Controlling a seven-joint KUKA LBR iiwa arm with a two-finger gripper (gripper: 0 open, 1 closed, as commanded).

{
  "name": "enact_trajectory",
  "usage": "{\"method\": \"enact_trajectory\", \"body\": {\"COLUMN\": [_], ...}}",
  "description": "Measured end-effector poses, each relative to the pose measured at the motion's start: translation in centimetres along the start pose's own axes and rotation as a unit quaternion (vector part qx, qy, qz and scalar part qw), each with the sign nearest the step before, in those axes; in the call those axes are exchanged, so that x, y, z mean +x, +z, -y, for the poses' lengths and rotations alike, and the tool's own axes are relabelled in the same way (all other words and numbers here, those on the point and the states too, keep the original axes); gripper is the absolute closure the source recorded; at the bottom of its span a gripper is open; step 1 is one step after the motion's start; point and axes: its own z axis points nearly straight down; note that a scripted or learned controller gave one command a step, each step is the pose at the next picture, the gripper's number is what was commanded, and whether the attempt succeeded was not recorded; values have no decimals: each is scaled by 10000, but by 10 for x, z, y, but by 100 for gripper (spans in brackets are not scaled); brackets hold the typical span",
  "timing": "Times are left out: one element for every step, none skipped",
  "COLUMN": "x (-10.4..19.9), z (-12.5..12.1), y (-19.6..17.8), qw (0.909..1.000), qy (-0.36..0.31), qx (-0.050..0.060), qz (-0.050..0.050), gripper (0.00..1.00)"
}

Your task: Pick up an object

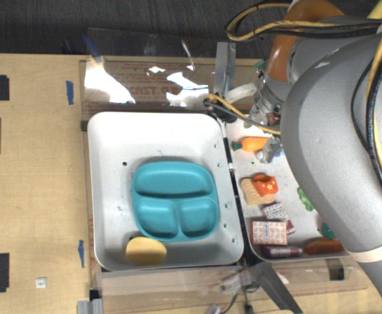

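Cardboard-covered desk [27, 195] is carrying two bins; pincer [269, 150] is hovering over the right bin [289, 175], grip state unreadable. An orange carrot [253, 144] is lying just left of it, long axis left-right.

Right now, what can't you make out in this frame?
- Right bin: its right part is covered by the grey arm in the camera view.
- Green item: mostly under the arm, type unclear.
- Teal item: just a sliver at the arm's edge.
- Printed packet: label too small to read.
- Gripper: jaws lost in wrist clutter, state unknown.
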Motion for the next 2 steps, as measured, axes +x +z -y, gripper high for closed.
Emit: {"method": "enact_trajectory", "body": {"x": [17, -82], "z": [16, 23], "y": [-1, -1], "qw": [10000, 9987], "qy": [-6, -501], "qx": [1, 4], "qz": [-6, 19], "gripper": [0, 0]}}
